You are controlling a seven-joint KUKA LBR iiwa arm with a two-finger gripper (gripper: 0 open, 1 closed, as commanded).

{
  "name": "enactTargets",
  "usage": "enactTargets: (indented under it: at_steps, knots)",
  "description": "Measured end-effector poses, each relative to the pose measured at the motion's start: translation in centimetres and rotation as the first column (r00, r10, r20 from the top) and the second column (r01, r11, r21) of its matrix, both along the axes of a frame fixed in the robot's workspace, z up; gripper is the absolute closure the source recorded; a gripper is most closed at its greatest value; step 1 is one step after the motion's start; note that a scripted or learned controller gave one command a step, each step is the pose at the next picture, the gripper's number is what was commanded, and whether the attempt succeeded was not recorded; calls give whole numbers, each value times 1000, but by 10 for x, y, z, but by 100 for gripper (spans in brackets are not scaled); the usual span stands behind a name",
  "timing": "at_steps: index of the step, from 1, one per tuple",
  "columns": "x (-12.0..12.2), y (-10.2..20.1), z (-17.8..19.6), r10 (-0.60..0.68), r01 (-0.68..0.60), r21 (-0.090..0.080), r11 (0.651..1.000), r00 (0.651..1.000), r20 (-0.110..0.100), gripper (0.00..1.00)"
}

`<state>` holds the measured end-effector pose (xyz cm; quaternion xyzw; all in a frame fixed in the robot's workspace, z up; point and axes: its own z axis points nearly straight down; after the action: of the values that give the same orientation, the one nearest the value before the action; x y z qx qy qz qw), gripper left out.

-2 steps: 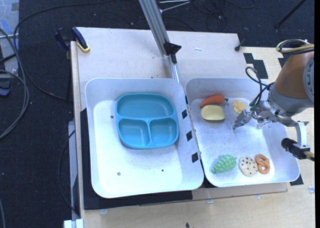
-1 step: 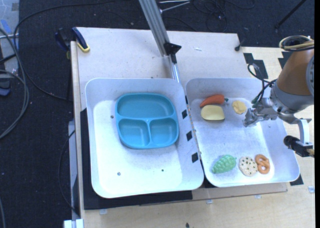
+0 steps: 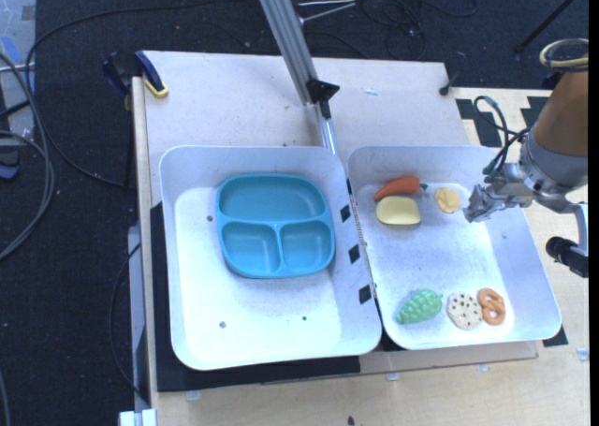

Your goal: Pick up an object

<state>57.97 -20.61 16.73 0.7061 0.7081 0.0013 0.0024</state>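
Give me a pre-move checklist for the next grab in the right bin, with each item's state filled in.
1. Gripper over the right bin: ok, near its upper right edge.
2. Nothing between the fingers: cannot tell, too small to see.
3. Nearest target, the small yellow piece, unobstructed: ok.
4. Carrot and yellow block apart: not ok, they touch.
5. Green piece, cookie, pretzel within the bin: ok, along the front edge.
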Motion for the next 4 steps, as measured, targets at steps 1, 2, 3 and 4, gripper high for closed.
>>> enactTargets:
  at_steps: [1, 2, 3, 4]
  knots:
    - [-1, -1, 62, 0, 0, 0, 1000, 1000, -1, 100]
    - [-1, -1, 88, 0, 0, 0, 1000, 1000, -2, 100]
    - [-17, 43, 79, 1, -1, 2, 1000, 1000, -7, 100]
    - [-26, 88, 67, 1, -1, 1, 1000, 1000, -7, 100]
